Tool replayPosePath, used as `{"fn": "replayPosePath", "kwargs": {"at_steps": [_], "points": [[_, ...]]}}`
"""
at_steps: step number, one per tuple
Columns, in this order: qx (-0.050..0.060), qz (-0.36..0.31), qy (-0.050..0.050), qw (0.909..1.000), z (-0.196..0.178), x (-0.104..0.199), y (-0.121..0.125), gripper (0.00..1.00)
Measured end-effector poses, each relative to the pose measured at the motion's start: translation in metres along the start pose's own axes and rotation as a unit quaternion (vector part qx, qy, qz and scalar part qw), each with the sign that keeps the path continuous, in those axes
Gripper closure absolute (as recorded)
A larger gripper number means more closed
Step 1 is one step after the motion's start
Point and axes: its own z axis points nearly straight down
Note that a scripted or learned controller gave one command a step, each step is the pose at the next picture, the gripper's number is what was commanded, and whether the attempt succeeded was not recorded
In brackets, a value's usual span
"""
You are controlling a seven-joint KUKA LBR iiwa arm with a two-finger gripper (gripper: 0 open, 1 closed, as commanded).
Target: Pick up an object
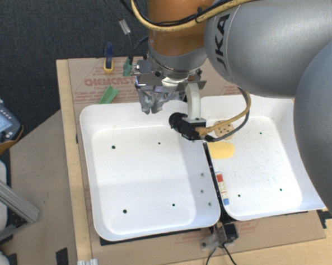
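Gripper [153,104] hangs over the far rim of the left bin [100,161], its 2 fingers pointing down; whether they are spread or closed I cannot tell, as the metal parts blur together against the white wall, and nothing shows between them. The likeliest target is the yellow object [222,150] lying flat in the right bin [269,167], near the divider between the 2 bins and well apart from the gripper. It looks thin, light and possibly soft, perhaps a sponge or a slice-shaped toy. Lying so flat, it gives little height to grip; pinching across its narrower width, with fingertips pressed close to the floor, seems best.
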Motion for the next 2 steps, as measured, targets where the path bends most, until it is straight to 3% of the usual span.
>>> {"fn": "replayPosePath", "kwargs": {"at_steps": [1,2], "points": [[-0.017,-0.004,0.007,0.9998,-0.141,0.038,-0.034,1.0],[-0.014,-0.003,0.006,0.9999,-0.215,0.035,-0.098,1.0]]}}
